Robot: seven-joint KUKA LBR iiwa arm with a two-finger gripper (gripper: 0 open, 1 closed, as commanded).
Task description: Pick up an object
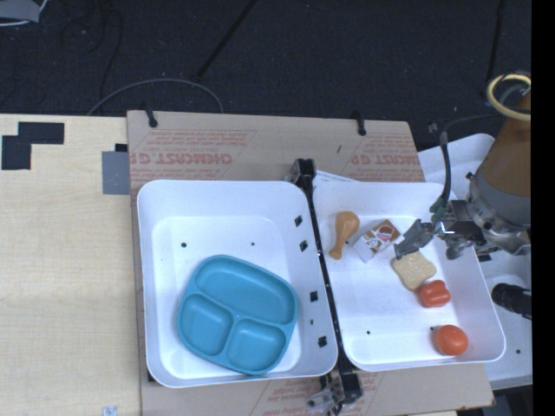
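The gripper (431,237) hangs low over the right bin (381,336), at its far right side, with its dark fingers spread and nothing between them. One fingertip reaches left toward the middle of the bin, the other sits back toward the wrist.

Just near of the gripper lies a pale tan piece shaped like a slice of bread (413,270), flat on the bin floor and seemingly the closest candidate for the pick. It looks like a light toy, probably stiff plastic or foam with a smooth skin, so the best hold is likely across its narrow width, with the fingers dropping on either long edge; a grip on its flat faces is not open while it lies down.

Touching or nearly touching its near right corner is a small red piece (434,294), rounded and likely to roll or squirt out of a pinch. Left of the gripper is a small printed carton (376,238), boxy with flat sides, which should take a squeeze well. Further left is a tan drumstick shape (343,232), easiest to take across its thin shank. An orange-red ball-like fruit (450,340) sits alone at the near right corner.

The left bin (165,232) holds a blue divided plate (237,313), broad, shallow and awkward to pinch except at the rim.
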